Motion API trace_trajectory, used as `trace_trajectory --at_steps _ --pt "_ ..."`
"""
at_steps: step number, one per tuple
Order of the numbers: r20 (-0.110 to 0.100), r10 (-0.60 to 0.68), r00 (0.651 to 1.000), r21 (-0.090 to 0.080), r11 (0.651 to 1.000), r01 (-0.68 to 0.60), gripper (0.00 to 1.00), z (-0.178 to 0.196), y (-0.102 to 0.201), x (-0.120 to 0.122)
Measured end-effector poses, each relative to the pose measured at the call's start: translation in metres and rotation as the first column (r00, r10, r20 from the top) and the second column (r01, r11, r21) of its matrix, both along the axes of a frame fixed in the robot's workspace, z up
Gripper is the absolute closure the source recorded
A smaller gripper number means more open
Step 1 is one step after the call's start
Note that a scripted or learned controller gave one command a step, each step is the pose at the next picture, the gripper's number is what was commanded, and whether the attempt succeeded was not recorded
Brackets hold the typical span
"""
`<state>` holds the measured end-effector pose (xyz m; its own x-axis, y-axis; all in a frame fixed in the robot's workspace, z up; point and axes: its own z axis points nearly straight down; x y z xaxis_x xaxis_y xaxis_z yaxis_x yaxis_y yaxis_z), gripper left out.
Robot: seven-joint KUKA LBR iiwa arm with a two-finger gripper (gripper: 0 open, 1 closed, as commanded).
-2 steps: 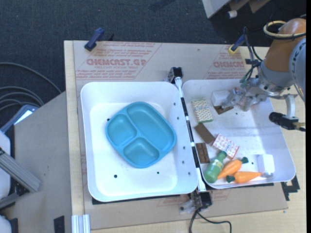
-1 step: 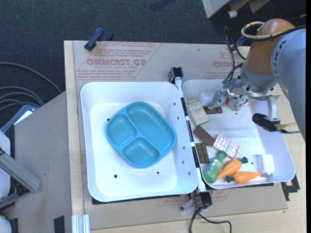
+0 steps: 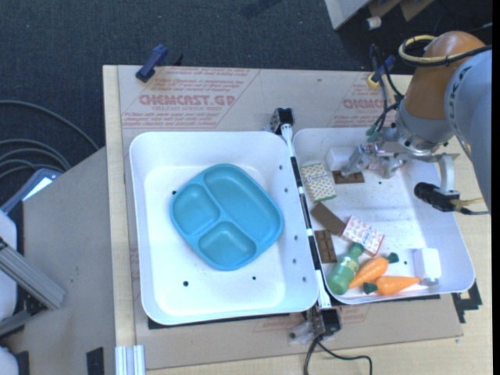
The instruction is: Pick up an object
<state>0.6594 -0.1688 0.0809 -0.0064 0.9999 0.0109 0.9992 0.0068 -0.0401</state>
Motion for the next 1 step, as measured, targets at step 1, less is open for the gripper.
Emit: trace_trajectory --at_steps 1 --pt "0.002 -0.001 1.0 0.0 1.0 0.001 0.0 -0.0004 -0.0154 0.0001"
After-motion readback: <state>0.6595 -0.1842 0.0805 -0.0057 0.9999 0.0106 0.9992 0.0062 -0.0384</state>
